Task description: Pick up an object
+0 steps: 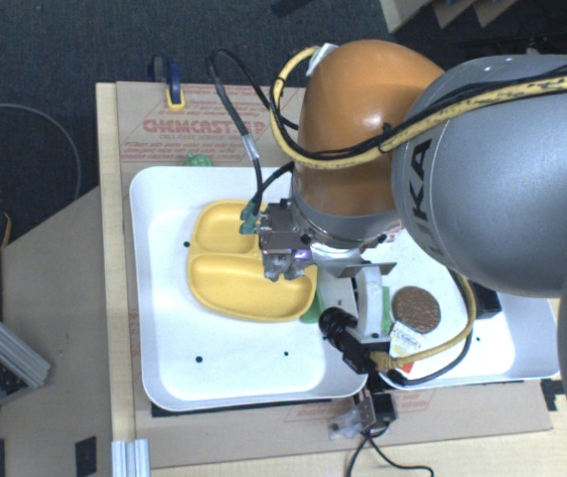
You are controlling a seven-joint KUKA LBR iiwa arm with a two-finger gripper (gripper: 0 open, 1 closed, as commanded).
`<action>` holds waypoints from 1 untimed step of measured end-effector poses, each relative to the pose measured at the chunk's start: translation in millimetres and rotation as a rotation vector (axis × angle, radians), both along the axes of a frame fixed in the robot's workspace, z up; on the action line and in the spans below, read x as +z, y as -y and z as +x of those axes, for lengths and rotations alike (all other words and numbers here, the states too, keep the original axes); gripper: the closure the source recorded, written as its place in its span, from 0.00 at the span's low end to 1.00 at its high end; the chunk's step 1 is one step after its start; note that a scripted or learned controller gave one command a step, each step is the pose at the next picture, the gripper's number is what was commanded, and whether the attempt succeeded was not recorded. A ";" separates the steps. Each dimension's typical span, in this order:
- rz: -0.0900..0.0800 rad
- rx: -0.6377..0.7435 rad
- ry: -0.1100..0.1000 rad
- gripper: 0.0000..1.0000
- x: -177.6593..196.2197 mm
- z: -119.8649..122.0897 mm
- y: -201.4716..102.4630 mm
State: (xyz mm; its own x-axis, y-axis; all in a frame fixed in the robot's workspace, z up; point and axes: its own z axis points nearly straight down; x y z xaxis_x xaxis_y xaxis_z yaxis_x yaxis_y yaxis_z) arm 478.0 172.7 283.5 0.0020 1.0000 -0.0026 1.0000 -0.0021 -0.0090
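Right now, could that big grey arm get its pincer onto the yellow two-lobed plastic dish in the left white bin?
Probably yes: the pincer hangs right over the yellow two-lobed plastic dish, at its right edge, with nothing lying on top of it.

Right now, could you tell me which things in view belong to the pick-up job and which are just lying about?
Belonging to the job:
- gripper, low over the left bin
- yellow two-lobed dish in that bin, beneath the gripper

Lying about:
- brown round object in the right bin
- small packet beside it
- blue clamp on the bench's far edge
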 end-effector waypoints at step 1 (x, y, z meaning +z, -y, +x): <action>0.002 0.008 0.000 1.00 -61.1 -1.2 -54.6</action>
